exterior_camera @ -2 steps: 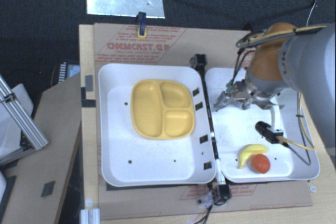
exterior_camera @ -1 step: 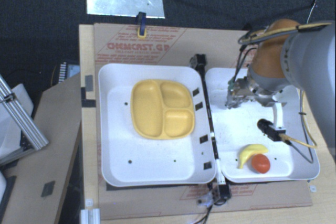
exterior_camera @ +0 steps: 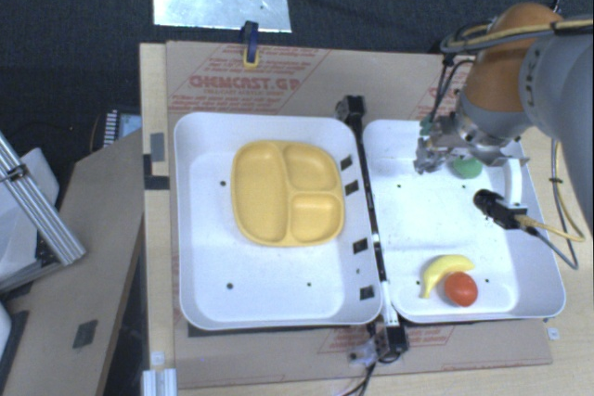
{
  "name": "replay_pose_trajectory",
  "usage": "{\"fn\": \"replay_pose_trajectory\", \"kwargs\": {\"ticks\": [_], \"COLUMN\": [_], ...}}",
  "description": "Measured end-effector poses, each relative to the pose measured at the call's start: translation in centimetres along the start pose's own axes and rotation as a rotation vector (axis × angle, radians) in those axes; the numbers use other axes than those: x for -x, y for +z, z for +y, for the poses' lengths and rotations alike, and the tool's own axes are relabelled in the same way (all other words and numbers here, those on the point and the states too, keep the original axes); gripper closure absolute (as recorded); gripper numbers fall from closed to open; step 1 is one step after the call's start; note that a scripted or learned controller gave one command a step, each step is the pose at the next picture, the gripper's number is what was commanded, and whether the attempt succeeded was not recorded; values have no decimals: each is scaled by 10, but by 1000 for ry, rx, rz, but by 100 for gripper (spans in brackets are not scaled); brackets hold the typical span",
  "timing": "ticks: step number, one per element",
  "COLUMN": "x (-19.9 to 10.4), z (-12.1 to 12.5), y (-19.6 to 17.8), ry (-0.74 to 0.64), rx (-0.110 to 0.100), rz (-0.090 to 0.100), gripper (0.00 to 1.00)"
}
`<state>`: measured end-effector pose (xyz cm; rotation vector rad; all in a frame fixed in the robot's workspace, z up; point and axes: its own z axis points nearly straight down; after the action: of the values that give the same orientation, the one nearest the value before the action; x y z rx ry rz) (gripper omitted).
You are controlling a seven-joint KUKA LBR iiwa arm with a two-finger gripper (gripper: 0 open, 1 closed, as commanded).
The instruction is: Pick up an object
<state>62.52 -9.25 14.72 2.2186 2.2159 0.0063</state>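
Note:
My gripper [exterior_camera: 432, 159] hangs low over the far part of the right bin [exterior_camera: 408, 227], reaching in from the right. A small green object [exterior_camera: 467, 168] lies just to its right, partly hidden under the wrist, and I cannot tell whether the two touch. Near the front of the same bin a yellow banana [exterior_camera: 440, 271] lies against a red tomato-like ball [exterior_camera: 461, 289].
The left bin [exterior_camera: 204, 274] holds a yellow divided plate [exterior_camera: 284, 192] at its middle. A black divider strip [exterior_camera: 364, 199] with clips runs between the two bins. Both bins rest on a cardboard sheet [exterior_camera: 251, 77].

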Motion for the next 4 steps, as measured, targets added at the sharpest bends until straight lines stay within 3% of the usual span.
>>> {"fn": "replay_pose_trajectory", "kwargs": {"ticks": [2,4], "x": [10,-80], "z": [6,-16], "y": [-114,-109], "ry": [-4,-9], "rx": [-1,-7], "rz": [0,2], "gripper": [100,100]}}
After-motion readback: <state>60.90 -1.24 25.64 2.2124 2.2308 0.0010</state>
